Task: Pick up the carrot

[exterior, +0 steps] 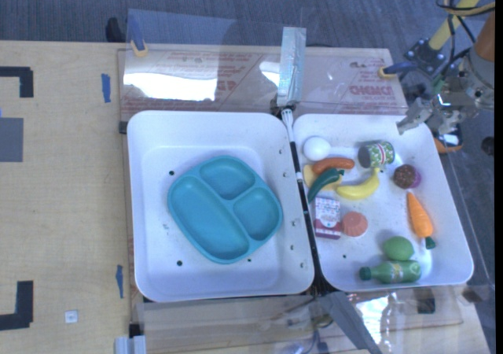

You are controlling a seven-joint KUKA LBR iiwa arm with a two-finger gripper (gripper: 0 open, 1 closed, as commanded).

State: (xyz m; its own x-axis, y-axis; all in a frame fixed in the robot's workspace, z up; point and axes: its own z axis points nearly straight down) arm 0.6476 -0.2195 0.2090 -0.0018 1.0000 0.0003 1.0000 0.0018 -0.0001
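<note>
Overhead, an orange carrot [420, 215] lies in the right bin [454, 254]; the gripper [424, 112] hovers above its far corner.

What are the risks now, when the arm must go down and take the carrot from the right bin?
1. The carrot lies close to the right bin's wall, so a finger might strike the rim.
2. Another orange, elongated item lies near the egg; the program could mistake it for the carrot.
3. The gripper is at the bin's far corner; coming down, it may knock the dark round item.
</note>
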